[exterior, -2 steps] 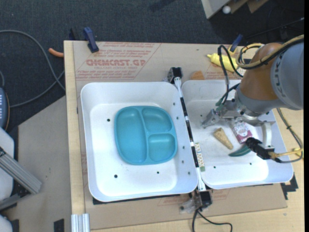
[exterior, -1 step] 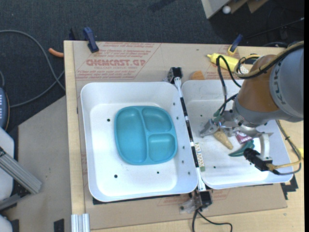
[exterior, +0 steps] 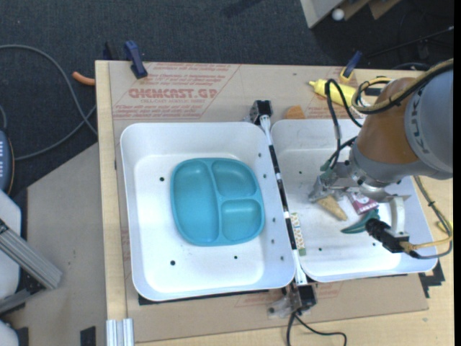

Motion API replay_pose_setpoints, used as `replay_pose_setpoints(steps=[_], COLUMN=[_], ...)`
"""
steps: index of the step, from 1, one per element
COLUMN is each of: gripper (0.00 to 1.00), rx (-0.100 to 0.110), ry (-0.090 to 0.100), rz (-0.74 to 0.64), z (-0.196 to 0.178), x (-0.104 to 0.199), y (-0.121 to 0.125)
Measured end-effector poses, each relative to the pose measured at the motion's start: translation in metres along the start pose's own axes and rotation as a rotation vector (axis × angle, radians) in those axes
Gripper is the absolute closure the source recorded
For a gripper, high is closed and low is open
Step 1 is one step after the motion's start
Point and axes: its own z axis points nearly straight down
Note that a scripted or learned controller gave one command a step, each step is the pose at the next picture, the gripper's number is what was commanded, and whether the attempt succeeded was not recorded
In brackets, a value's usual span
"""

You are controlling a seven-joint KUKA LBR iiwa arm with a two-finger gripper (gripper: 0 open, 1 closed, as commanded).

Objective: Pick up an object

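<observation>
In the right bin (exterior: 317, 265) lies a tan wedge-shaped object (exterior: 332, 207), beside a pink item (exterior: 362, 206) and a green piece (exterior: 355, 228). The hand (exterior: 328, 191) is low over the wedge, touching or nearly so; whether it grips I cannot tell. The arm (exterior: 403, 132) hides the bin's far right. The left bin (exterior: 144, 251) holds a blue divided plate (exterior: 216, 200) with open floor around it.

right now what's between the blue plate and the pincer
In the camera view, between the blue plate and the pincer lie bare white bin floor and the two bins' meeting rims, with black clips along them.
</observation>
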Motion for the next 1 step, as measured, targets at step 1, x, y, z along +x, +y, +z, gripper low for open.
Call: replay_pose_setpoints(steps=[1], gripper=[1.0], rx=[-0.001], ry=[0.0], rz=[-0.004], z=[-0.0908], x=[0.0711], y=[0.0387])
